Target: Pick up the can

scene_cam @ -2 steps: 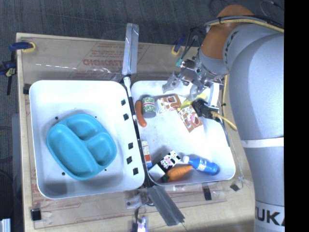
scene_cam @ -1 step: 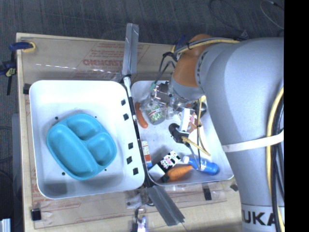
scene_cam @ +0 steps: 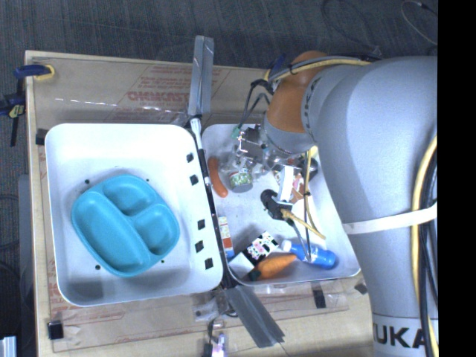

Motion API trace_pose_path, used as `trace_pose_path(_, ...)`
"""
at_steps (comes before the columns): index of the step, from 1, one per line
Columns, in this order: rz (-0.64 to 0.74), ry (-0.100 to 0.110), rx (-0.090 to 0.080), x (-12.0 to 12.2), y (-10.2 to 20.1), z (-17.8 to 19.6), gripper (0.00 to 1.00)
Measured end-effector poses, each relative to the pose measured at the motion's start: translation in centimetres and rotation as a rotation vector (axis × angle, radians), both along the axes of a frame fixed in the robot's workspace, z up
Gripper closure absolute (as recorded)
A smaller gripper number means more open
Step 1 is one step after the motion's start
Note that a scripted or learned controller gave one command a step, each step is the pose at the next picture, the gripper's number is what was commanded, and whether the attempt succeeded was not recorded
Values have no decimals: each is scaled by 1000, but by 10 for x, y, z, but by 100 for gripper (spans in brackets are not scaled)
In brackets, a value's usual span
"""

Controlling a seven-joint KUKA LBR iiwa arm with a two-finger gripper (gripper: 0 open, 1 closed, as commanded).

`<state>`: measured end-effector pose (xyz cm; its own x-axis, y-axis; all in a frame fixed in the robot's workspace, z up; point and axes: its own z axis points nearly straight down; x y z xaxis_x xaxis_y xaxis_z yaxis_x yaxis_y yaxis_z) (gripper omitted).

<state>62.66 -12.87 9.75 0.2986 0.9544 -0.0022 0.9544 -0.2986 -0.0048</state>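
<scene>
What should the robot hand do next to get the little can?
Probably come straight down a little more. The gripper sits right above the can, which stands upright in the right bin beside an orange sausage-shaped toy. I can't see the can between its fingers yet, so lifting now looks too early.

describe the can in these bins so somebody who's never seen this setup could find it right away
Look at the right-hand white bin, the one the grey arm reaches into. Near that bin's top-left corner, directly under the gripper, sits the can, beside an orange sausage-shaped toy. It is the only round, shiny metal object there, seen end-on with a greenish circular top.
</scene>
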Motion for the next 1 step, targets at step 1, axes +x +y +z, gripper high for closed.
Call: trace_pose_path(1,-24,-3,1,-74,-23,-6,100)
